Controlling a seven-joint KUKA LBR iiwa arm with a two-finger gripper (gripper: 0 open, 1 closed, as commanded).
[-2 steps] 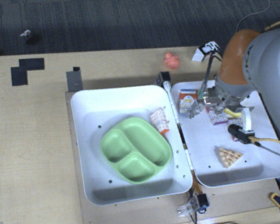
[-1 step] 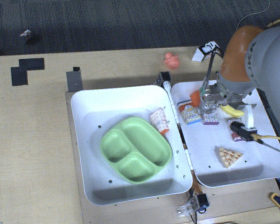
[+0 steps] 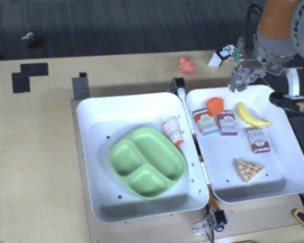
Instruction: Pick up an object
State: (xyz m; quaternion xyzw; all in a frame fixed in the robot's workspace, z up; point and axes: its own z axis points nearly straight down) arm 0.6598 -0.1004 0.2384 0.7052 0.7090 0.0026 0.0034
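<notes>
The right bin (image 3: 296,181) holds a banana (image 3: 250,115), an orange block (image 3: 215,105), three small cartons (image 3: 227,123) and a pizza slice (image 3: 248,169). My claw (image 3: 241,81) hangs over that bin's far rim, near the banana; how far open it is I cannot tell. The left bin (image 3: 93,151) holds a green divided plate (image 3: 147,161) and a small packet (image 3: 173,130). A pink toy (image 3: 187,65) lies on the worktop (image 3: 33,174) behind.

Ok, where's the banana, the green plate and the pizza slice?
banana (image 3: 250,115): camera view, right bin, point on the middle of its yellow curve.
green plate (image 3: 147,161): camera view, left bin, point on the ridge between its compartments.
pizza slice (image 3: 248,169): camera view, right bin's near part, point on its middle.
</notes>
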